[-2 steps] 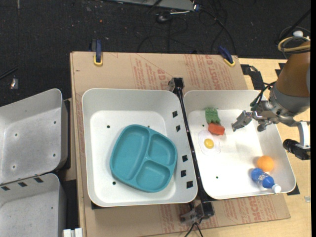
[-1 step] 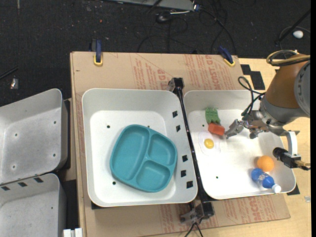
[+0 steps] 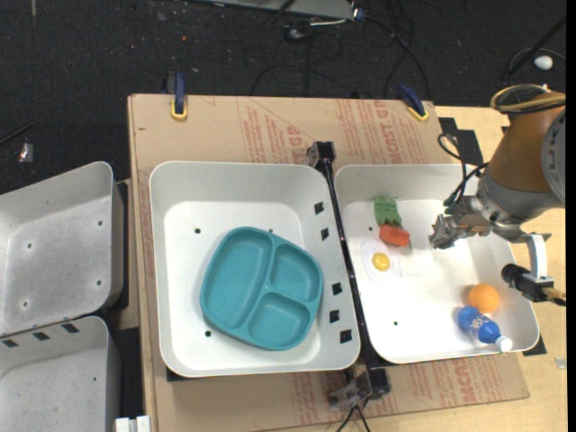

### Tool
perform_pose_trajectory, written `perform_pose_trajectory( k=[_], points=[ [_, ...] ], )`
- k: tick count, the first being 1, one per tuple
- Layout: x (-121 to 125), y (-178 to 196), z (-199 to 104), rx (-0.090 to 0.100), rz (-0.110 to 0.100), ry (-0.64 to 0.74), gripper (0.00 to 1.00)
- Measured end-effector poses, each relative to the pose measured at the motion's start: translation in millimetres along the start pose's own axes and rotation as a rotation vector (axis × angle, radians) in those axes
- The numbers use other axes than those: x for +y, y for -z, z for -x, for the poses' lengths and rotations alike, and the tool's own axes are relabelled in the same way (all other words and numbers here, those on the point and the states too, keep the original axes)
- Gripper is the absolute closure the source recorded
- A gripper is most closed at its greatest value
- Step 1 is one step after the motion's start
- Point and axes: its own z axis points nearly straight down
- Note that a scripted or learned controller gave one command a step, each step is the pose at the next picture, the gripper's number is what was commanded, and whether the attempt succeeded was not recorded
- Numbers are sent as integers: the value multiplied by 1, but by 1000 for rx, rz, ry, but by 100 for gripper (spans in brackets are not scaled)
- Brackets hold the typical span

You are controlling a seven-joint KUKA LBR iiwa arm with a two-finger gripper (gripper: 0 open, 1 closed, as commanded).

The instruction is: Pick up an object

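Red-orange toy lies beside green piece.

bench | left bin | right bin side by side

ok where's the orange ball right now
The round orange ball lies in the right white bin, near its front right corner, just above the blue bottle.

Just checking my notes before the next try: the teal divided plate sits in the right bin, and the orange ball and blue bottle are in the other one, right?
Not quite. The camera view shows the teal divided plate in the left bin, not the right. The orange ball and blue bottle are in the other bin, the right bin.
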Motion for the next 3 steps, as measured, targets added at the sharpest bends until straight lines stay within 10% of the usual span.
perform_pose_trajectory(
  k=[3],
  points=[
    [-2, 149, 7, -2, 6, 2, 100]
  ],
)
